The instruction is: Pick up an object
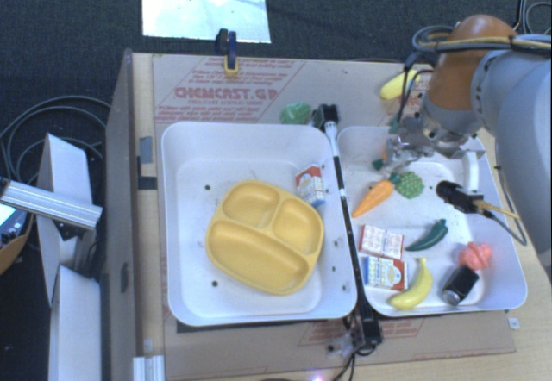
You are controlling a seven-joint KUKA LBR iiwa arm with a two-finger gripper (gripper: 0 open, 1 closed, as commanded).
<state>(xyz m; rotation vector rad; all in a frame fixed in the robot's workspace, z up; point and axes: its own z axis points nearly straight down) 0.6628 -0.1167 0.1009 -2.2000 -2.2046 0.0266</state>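
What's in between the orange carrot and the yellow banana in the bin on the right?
In the camera view, two small red-and-white cartons lie between the orange toy carrot and the yellow toy banana.

"CHEMCAST GP" on cardboard sheet

Grey arm, orange wrist band, cables.

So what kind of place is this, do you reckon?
Probably a robotics lab test bench: a robot arm reaches over two white bins of toy food such as a carrot and banana, with loose cables alongside.
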